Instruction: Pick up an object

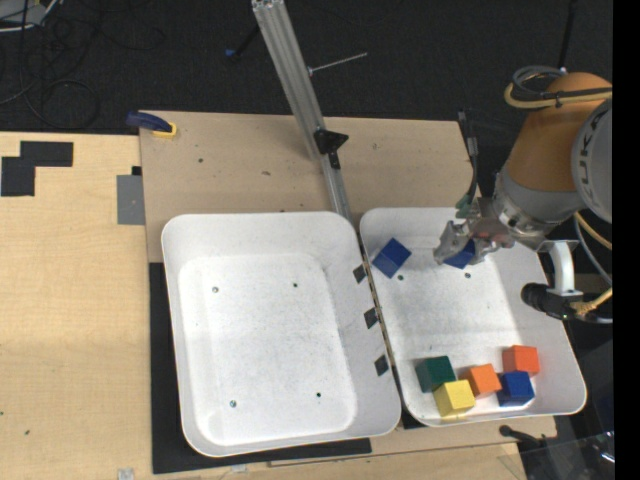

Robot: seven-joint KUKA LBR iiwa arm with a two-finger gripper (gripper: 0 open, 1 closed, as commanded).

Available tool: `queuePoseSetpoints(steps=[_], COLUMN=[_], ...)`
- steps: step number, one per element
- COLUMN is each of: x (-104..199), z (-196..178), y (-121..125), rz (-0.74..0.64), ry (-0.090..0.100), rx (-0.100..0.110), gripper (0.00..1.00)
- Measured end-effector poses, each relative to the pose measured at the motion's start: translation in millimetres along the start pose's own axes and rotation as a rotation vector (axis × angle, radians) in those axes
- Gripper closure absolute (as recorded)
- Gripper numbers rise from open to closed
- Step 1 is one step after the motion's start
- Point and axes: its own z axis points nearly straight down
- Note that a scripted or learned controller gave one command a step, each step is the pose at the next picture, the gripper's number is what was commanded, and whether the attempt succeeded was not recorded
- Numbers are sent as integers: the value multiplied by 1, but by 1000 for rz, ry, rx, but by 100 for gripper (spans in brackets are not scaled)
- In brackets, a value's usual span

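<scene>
The claw (458, 249) seems pinched on a blue block (462, 257) above the right bin (560, 343).

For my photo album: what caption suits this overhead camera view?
Robot gripper over a blue block in the right bin.

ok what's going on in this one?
The arm's hand is down in the right bin, at a blue block near the back. Whether it has a grip on it can't be told. Another blue block lies to the left, and five blocks cluster at the front edge.
</scene>
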Motion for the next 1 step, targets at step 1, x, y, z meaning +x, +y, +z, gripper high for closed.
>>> queuePoseSetpoints(steps=[1], x=[-2], z=[-51], y=[0], rz=[-9], ry=[0], rx=[-1], gripper=[100])
